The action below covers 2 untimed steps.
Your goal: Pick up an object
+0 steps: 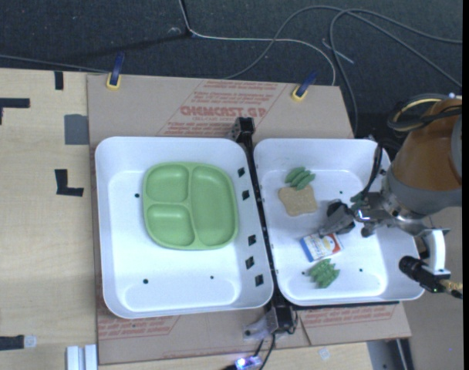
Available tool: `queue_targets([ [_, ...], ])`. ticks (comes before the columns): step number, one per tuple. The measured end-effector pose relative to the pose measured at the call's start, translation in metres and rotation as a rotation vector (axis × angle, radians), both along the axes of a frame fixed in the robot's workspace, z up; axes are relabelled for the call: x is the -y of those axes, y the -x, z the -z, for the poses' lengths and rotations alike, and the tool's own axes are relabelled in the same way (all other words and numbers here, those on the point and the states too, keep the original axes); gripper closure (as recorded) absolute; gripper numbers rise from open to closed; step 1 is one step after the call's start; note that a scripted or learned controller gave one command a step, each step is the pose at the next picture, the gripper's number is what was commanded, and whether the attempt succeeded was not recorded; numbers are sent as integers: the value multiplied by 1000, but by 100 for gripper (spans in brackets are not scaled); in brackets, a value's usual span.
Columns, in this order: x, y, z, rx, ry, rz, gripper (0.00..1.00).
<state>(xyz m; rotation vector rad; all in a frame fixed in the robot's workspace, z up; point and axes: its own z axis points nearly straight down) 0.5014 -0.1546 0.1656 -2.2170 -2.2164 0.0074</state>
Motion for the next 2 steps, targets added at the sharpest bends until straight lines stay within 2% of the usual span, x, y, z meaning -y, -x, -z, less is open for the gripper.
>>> queue_targets([
  [1, 8, -3, 58, 1, 0, 0, 0],
  [2, 8, -5, 78, 10, 0, -1, 0],
])
